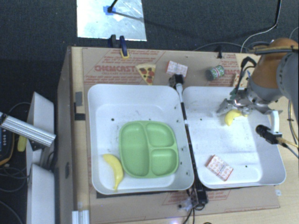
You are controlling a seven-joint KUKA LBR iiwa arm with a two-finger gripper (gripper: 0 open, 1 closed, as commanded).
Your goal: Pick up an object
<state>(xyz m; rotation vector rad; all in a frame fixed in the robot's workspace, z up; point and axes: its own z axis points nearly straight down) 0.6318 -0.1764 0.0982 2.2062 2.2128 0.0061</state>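
Right bin (pixel 261 171): small yellow fruit-shaped piece (pixel 231 117) near the far edge, directly under the tool (pixel 232 107); red-and-white packet (pixel 219 167) near the front. The tool hangs low over the yellow piece (whether spread or pressed together cannot be told).

Left bin (pixel 100 125): green divided plate (pixel 148 148), with a banana (pixel 114 170) just beside its front-left edge.

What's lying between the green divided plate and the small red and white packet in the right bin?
In the camera view, the green divided plate and the red and white packet are separated by the bins' adjoining white rims and bare bin floor.
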